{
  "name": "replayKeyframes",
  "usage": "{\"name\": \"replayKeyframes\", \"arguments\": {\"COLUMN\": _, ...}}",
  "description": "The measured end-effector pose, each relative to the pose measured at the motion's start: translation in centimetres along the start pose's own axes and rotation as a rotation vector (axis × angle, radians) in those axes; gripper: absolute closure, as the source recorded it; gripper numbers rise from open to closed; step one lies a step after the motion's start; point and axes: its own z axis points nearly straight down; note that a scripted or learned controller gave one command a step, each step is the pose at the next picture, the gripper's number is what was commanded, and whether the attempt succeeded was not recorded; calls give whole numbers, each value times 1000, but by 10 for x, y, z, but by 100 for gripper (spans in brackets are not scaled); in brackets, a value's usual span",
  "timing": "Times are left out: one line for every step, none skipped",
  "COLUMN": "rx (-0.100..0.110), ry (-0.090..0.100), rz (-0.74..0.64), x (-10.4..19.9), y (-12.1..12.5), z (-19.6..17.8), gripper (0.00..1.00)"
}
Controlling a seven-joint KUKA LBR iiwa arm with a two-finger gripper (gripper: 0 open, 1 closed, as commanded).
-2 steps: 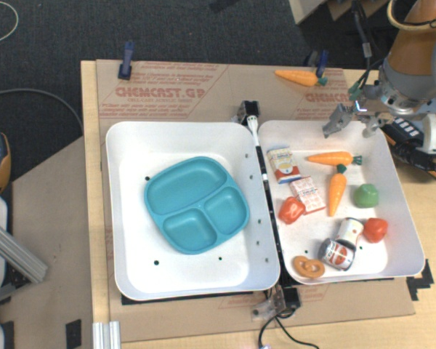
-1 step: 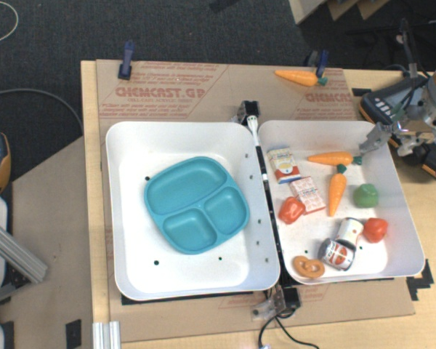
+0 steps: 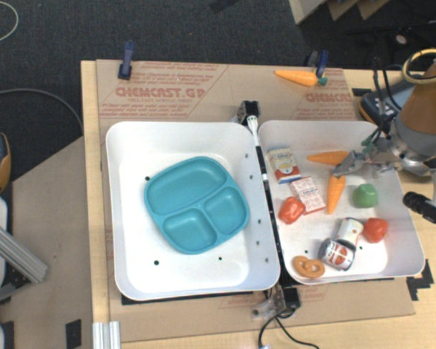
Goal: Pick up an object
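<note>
The right white bin [image 3: 401, 262] holds several small things. Two orange carrots lie in it, one flat [image 3: 325, 157] and one pointing down [image 3: 335, 193]. Around them are a white and red carton [image 3: 283, 163], a small red and white packet [image 3: 307, 195], a red pepper [image 3: 291, 210], a green piece [image 3: 364, 194], a red tomato [image 3: 376, 229], a tipped can [image 3: 341, 249] and a brown bagel [image 3: 308, 267]. My gripper [image 3: 354, 164] hangs over this bin's upper right part, just above the top of the downward carrot and right of the flat one. Nothing shows held in it.
The left white bin [image 3: 123, 217] holds a blue divided plate [image 3: 196, 204]. A third carrot [image 3: 296, 77] lies on the cardboard behind the right bin, next to a blue clamp [image 3: 321, 64]. Another clamp [image 3: 126, 60] sits at the board's back left. The grey arm [image 3: 421, 122] enters from the right.
</note>
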Motion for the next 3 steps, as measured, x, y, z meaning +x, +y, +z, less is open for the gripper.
{"name": "replayKeyframes", "arguments": {"rx": 19, "ry": 11, "rz": -1, "x": 3, "y": 31, "z": 20, "gripper": 0}}
{"name": "replayKeyframes", "arguments": {"rx": 44, "ry": 11, "rz": -2, "x": 8, "y": 64, "z": 23, "gripper": 0}}
{"name": "replayKeyframes", "arguments": {"rx": 44, "ry": 20, "rz": -2, "x": 4, "y": 64, "z": 23, "gripper": 0}}
